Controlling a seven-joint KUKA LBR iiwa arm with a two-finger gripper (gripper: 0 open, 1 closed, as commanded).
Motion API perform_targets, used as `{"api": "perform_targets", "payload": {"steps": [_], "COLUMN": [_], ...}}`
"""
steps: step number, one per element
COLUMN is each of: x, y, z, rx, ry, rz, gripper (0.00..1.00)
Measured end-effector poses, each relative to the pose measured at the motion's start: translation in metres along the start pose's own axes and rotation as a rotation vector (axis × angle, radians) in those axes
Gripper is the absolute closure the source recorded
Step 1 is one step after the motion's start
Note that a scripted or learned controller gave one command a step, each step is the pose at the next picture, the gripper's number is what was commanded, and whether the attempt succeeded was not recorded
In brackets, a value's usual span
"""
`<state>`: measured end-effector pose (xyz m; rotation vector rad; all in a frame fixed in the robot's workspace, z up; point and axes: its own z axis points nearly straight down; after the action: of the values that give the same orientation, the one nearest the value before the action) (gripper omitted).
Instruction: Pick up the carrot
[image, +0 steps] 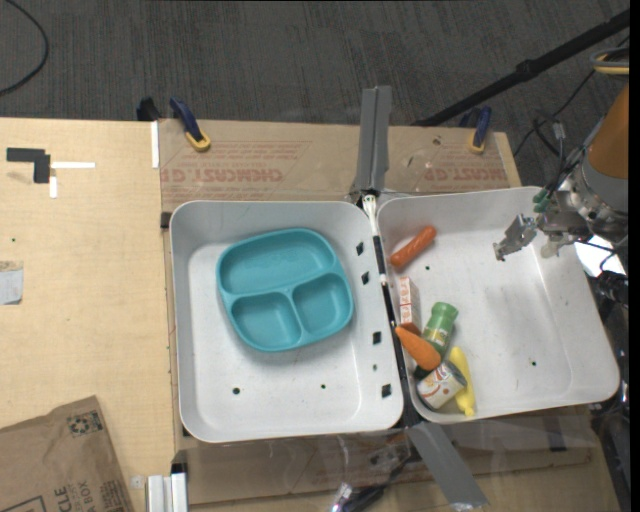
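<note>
My metal claw (520, 238) hangs open and empty at right of frame; the tapered orange carrot (419, 347) lies lower-centre beside a green-capped bottle (438, 324).

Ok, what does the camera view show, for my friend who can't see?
A robot gripper hovers over the right white bin, away from the carrot lying among toy food by its left wall. A teal divided plate sits in the left bin.
</note>
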<state>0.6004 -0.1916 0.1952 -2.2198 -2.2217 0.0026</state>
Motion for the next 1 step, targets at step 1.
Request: {"api": "perform_targets", "payload": {"steps": [1], "x": [0.0275], "y": [0.0383], "z": [-0.0328], "rx": [0.0], "ry": [-0.002], "rz": [0.375], "gripper": [0.0]}}
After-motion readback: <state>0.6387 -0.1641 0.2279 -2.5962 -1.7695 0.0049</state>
